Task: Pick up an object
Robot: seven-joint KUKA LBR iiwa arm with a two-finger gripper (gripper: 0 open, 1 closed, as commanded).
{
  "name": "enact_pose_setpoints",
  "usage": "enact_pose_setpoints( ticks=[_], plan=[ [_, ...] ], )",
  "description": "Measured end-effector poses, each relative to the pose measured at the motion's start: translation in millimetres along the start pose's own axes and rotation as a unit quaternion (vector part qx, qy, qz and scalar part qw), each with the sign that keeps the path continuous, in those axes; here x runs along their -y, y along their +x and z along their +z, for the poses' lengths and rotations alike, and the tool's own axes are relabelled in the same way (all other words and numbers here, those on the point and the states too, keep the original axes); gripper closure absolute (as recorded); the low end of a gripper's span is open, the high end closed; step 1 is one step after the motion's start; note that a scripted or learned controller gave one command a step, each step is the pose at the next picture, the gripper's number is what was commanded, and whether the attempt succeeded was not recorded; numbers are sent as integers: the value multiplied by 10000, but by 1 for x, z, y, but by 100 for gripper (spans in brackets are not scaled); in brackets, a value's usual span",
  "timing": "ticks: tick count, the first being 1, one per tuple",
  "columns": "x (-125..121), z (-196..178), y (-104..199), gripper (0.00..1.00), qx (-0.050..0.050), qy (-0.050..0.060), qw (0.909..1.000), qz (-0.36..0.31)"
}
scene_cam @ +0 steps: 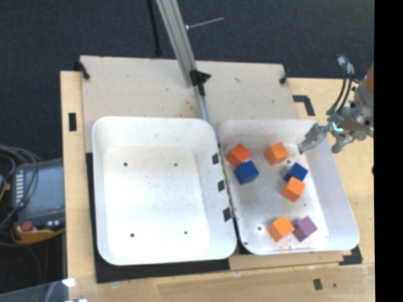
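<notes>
I see the gripper (pixel 325 138) at the right edge of the view, over the upper right rim of the right bin (pixel 343 216). Two fingers show, spread apart, one reaching left toward the bin's upper right corner and one shorter to its right. Nothing sits between them, so I log it as released and carrying nothing.

Right bin contents, seven cubes, all resting on the bin floor:
- an orange cube (pixel 238 154) at upper left, touching or just beside a blue cube (pixel 247 172) below it and slightly right;
- a second orange cube (pixel 276 153) at upper middle, near the left fingertip but apart from it;
- a second blue cube (pixel 296 172) right of centre, with a third orange cube (pixel 293 189) just below it, close enough that I cannot tell whether they touch;
- a fourth orange cube (pixel 281 228) at the lower part of the bin, with a purple cube (pixel 305 228) just beside it on the right.

The left bin (pixel 104 137) lies beside the right one, their inner rims meeting along the middle of the bench (pixel 72 187).

A slanted metal rail (pixel 175 30) runs down from the top of the view to the gap between the bins. A grey box with cables (pixel 34 190) sits off the bench at far left.
</notes>
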State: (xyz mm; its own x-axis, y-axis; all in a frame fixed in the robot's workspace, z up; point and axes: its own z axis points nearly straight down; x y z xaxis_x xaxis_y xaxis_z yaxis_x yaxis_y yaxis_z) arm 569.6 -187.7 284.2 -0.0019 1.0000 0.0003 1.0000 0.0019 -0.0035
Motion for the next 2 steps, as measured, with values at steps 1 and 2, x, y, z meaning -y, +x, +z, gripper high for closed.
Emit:
enact_pose_setpoints(
  ticks=[1,2],
  plan=[
    [-1,-2,0,0,5,-22,10000,-3],
    [-8,43,1,0,6,1,10000,7]
  ],
)
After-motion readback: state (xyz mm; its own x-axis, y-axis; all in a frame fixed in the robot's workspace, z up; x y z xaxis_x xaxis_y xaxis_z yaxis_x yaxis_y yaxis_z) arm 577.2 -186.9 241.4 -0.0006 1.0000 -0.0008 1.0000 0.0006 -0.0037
